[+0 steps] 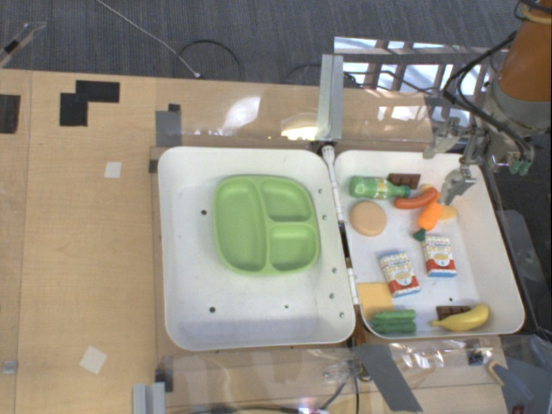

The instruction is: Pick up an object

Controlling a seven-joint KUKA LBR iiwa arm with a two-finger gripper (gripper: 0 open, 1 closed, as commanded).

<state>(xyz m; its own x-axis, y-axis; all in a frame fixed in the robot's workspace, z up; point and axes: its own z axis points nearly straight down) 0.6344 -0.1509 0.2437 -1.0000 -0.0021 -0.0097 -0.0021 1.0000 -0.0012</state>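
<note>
two white bins sit on the tabletop (78, 257). the hand (454, 185) hangs over the right bin (509, 274), just beside an orange carrot (430, 215); whether it's parted or closed, i cannot tell.

Grey arm (517, 119), broad orange band (528, 67) above wrist, black cables looping alongside, pale metal gripper (457, 184).

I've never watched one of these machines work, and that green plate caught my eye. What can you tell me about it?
The green plate is a pale green tray with rounded corners, plastic by its look, split by raised ridges into three compartments: one long one on its left, two smaller ones on its right. All three hold nothing. It lies flat, turned slightly askew, near the middle of the left bin. Only the bin floor touches it. The toy foods lie in the right bin, apart from it.
</note>
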